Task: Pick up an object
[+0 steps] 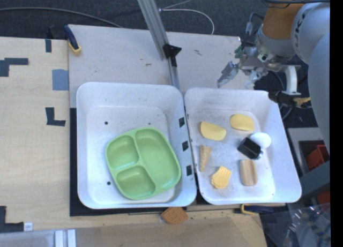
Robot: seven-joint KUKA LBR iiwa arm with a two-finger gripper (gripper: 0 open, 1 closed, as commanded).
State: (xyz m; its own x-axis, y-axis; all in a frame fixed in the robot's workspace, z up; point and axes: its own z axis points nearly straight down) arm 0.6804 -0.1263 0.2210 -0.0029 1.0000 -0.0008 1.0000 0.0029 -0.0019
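Bench's right bin has your food bits, like the yellow piece. Gripper hangs above its far edge, fingers apart, empty; you're pre-grasp, so drop down.

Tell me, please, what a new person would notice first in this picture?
First comes the bright green divided plate, lying in the left bin. Next, the right bin holds a cluster of small yellow and tan food pieces around a black-and-white object. Above that bin's far edge hangs the grey arm's claw, beside the orange band.
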